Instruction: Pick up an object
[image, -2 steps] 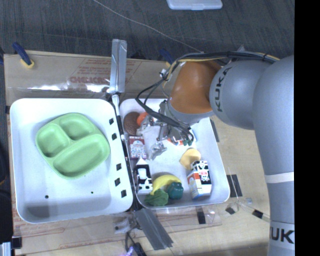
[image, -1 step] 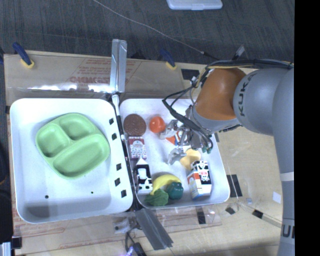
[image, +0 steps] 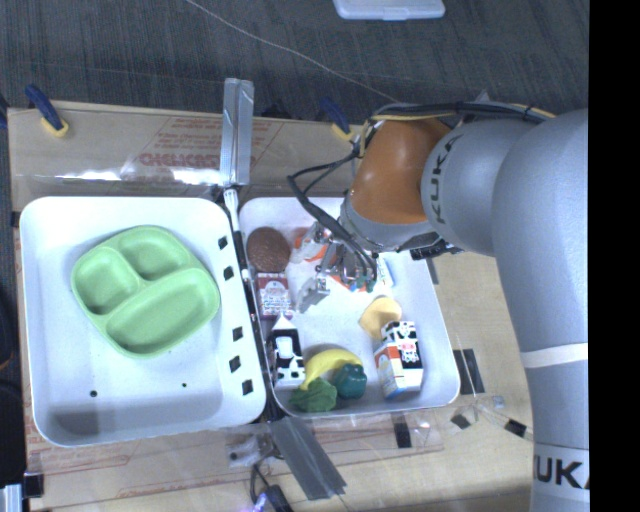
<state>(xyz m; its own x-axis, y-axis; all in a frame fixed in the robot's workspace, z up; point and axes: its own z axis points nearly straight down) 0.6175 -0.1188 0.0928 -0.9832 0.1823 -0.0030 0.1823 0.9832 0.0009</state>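
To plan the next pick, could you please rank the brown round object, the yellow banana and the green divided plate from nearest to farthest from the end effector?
1. Brown round object, just left of the end effector.
2. Yellow banana, below, at the right bin's near edge.
3. Green divided plate, in the left bin.

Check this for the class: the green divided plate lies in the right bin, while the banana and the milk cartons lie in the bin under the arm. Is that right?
Not quite. The camera view shows the green divided plate in the left bin, not the right. The rest stands: the banana and milk cartons lie in the right bin, under the arm.
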